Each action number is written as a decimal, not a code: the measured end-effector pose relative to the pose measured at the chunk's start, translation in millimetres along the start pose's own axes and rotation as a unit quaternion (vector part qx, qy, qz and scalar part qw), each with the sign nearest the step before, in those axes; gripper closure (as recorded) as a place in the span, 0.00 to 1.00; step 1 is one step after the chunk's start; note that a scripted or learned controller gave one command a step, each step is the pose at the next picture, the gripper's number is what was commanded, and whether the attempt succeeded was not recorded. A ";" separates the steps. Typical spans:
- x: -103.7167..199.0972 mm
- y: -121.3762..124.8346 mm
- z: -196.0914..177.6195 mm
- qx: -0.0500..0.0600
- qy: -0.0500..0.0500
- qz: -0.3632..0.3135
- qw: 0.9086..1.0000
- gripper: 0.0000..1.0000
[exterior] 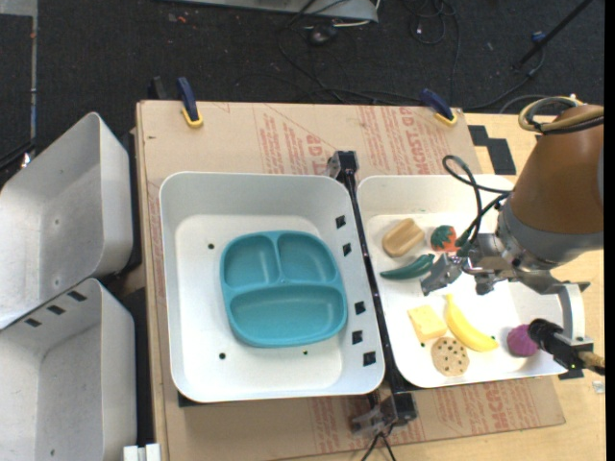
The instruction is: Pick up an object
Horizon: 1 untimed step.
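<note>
The gripper (444,273) hangs low over the middle of the right bin (384,195), the arm (562,195) entering from three o'clock. How far it is open cannot be told; nothing is seen clamped in it. A green pepper (405,267) lies at its nine o'clock, just beside it. A small orange and green piece (443,237) sits at its twelve o'clock, a tan bread roll (402,236) at eleven o'clock. At six o'clock lie a yellow cheese wedge (427,322), a banana (468,327) and a round cookie (449,355). A purple object (522,340) rests at four o'clock. The left bin (183,200) holds a teal divided plate (283,288).
</note>
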State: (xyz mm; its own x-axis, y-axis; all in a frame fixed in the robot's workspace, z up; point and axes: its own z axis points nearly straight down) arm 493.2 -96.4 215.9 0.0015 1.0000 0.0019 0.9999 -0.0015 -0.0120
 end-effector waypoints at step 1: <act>0.1 2.2 -4.5 -0.005 -0.001 -0.001 1.000 0.00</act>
State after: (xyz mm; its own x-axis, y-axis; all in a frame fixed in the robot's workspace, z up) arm 495.4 -96.2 220.4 -0.0010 1.0000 0.0003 1.0000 0.0010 -0.0018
